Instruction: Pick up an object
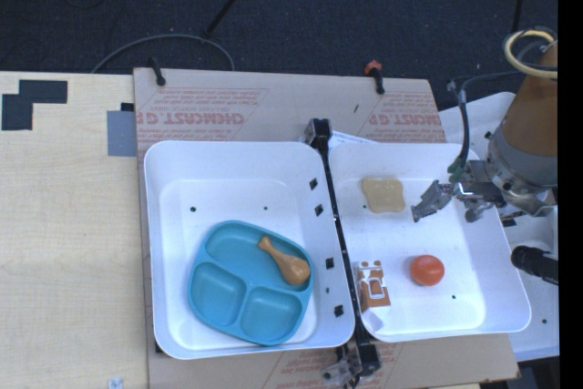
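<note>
Red and round, the small tomato-like ball [426,270] in the right bin [496,323] is your nearest candidate; it lies on the bin floor, below and a little left of the tool [449,201], apart from it. You should judge it light, smooth and likely to roll, so close across its widest part from straight above, not on a shoulder where it could squirt out. Near it, toward the bin's far side, the pale tan slab [383,194] looks soft and flat, perhaps foam or a bread-like toy; it sits just left of the tool and would need pinching by its edges, since it lies low against the floor. At the near left corner of that bin a small orange-and-white printed piece [371,283] lies flat and looks thin, a poor thing to grip

In the left bin [153,196] a blue divided tray [219,287] carries a tan drumstick-shaped toy [285,261], resting across the tray's ridges; its narrow shank is the natural place to hold

As for the tool, you see it hanging over the right bin with nothing between its fingers [428,203], and they look parted. The arm [533,127] is cut off at the right, and the far finger is partly lost against the wrist hardware, so the exact gap is hard to read
</note>
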Robot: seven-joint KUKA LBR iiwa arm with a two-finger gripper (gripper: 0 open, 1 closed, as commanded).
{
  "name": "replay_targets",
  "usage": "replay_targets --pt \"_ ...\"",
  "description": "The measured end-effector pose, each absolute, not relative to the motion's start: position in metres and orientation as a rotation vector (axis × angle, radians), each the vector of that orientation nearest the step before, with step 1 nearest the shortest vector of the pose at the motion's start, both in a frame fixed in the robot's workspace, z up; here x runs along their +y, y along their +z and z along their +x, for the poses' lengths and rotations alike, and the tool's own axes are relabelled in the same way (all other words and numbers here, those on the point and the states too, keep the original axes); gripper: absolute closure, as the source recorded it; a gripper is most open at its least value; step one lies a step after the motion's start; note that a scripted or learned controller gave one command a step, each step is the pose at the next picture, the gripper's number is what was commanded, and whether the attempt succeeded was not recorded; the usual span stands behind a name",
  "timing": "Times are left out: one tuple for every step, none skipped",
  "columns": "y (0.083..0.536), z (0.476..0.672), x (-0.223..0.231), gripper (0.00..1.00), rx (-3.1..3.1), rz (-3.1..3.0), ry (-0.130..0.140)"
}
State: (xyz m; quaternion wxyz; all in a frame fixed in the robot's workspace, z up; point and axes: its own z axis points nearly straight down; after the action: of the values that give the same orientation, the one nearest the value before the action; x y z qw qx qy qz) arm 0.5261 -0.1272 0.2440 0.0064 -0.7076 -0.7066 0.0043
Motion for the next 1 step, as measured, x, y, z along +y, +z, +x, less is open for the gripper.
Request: replay_targets --pt "0.2499 0.5282 -0.1274 0.0 -2.219 -2.218 0.003"
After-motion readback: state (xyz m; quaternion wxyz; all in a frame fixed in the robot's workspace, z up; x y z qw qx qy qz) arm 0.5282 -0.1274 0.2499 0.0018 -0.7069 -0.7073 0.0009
